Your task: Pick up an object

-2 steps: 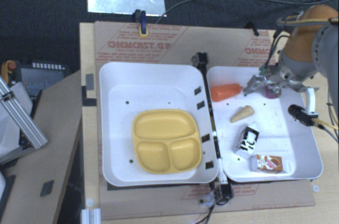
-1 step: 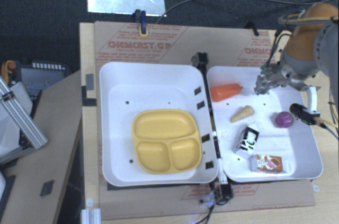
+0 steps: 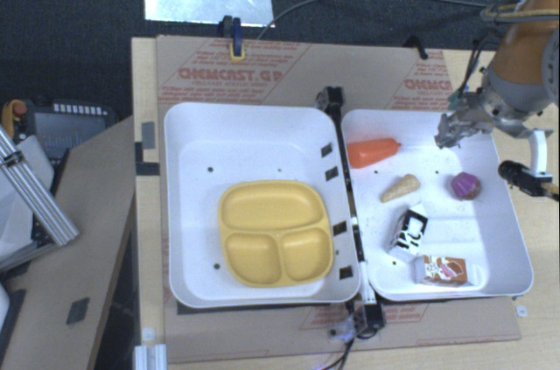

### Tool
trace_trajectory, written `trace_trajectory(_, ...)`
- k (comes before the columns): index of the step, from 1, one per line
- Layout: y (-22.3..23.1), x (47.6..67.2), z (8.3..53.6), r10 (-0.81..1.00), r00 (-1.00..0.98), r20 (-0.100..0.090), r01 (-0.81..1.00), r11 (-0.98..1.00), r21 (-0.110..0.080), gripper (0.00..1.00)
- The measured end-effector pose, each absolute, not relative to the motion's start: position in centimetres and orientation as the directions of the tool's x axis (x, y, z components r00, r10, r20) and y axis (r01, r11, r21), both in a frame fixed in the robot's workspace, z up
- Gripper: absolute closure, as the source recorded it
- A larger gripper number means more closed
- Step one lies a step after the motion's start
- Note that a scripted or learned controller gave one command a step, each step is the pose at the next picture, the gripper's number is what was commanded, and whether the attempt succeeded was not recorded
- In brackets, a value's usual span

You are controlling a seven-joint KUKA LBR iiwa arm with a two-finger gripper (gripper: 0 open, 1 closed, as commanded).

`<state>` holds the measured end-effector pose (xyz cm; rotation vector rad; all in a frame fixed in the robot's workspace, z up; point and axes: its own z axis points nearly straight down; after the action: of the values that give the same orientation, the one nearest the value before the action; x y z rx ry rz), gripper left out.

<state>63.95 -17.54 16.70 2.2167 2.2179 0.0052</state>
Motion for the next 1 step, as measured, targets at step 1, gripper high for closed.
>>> trace_trajectory(1, -17.57, 64.13, 22.20, 1.000, -0.004, -0.002, 1.000, 0.004, 0.008, 1.00)
